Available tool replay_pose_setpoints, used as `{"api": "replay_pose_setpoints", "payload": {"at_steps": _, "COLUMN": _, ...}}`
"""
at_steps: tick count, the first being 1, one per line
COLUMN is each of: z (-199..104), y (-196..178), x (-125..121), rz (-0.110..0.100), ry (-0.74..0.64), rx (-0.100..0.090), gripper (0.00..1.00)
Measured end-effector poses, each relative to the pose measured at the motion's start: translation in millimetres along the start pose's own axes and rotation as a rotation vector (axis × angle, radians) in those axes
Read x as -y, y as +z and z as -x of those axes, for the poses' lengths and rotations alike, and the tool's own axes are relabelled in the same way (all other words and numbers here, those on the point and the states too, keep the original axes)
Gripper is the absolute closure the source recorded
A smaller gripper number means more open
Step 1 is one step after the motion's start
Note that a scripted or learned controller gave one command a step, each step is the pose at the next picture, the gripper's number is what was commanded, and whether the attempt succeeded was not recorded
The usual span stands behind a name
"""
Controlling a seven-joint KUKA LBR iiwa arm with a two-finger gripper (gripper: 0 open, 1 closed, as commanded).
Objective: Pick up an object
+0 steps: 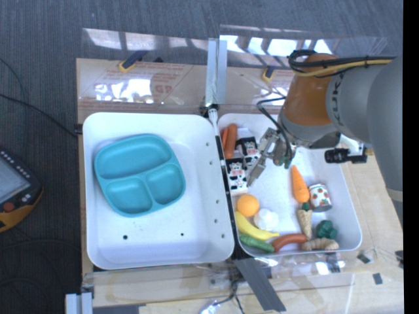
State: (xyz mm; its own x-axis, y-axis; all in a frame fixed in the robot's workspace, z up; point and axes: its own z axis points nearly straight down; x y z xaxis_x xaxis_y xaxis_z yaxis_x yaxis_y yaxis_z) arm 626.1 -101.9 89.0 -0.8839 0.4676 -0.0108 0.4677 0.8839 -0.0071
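1. Two shallow white bins sit side by side on a wooden bench, seen from above at a slant, with dark grey carpet around the bench.
2. The left bin [196,241] contains a turquoise divided plate [139,173] with three compartments, lying toward the bin's upper left.
3. The right bin [350,208] contains a jumble of toy food.
4. A grey robot arm with an orange band [308,100] above the wrist reaches in from the right and hangs over the upper part of the right bin.
5. Its gripper [256,169] points down and to the left. The two fingers stand apart, released, with nothing between them.
6. The fingertips hover just beside a small black-and-white patterned box [237,174] near the bin's left wall.
7. A toy sausage [229,139] in reddish orange lies upright along the same wall, above the box.
8. Right of the gripper lies a toy carrot [299,184], tip pointing up.
9. Beside the carrot sits a small white cup with red and green marks [319,197].
10. Lower in the bin are an orange [247,205], a white egg-like ball [266,219], a yellow banana [252,229], a green pepper [256,244], a red chili [288,241], and a dark green broccoli piece [325,229].
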Motion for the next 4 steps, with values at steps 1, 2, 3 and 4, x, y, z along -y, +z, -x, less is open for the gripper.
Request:
{"api": "replay_pose_setpoints", "payload": {"at_steps": 1, "z": 16.7, "y": 0.8, "x": 48.5, "rz": 0.010, "ry": -0.048, "rx": 0.002, "gripper": 0.00}}
{"api": "replay_pose_setpoints", "payload": {"at_steps": 2, "z": -25.0, "y": 0.0, "x": 101.2, "rz": 0.010, "ry": -0.006, "rx": 0.003, "gripper": 0.00}}
{"api": "replay_pose_setpoints", "payload": {"at_steps": 3, "z": -23.9, "y": -6.9, "x": 99.9, "rz": 0.011, "ry": -0.007, "rx": 0.003, "gripper": 1.00}}
{"api": "replay_pose_setpoints", "payload": {"at_steps": 4, "z": -45.5, "y": -125.7, "x": 56.8, "rz": 0.006, "ry": 0.186, "rx": -0.009, "gripper": 1.00}}
